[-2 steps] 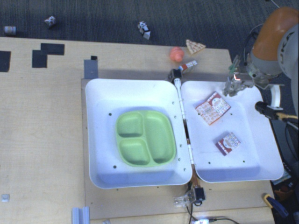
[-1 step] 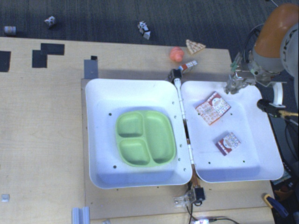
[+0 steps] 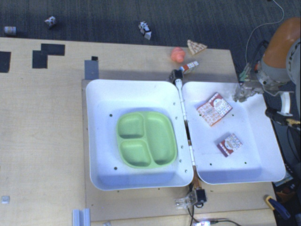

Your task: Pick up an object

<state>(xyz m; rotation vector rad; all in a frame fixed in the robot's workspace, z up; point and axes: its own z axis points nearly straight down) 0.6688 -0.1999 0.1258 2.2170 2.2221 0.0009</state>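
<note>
Two packets [image 3: 214, 109] [image 3: 230, 144] in right bin [image 3: 263, 168]; claw [image 3: 241, 96] state unclear.

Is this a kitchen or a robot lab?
Probably a robot lab. A grey and orange robot arm reaches over two white bins on a wooden bench, and small toys lie scattered on the carpet beyond.

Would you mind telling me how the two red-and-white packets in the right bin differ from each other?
The upper packet looks larger and paler, mostly white with red print; the lower packet looks smaller and darker red. The upper one lies nearer the gripper, the lower one nearer the bin's front. Both lie flat and tilted in the right bin, apart from each other.
</note>
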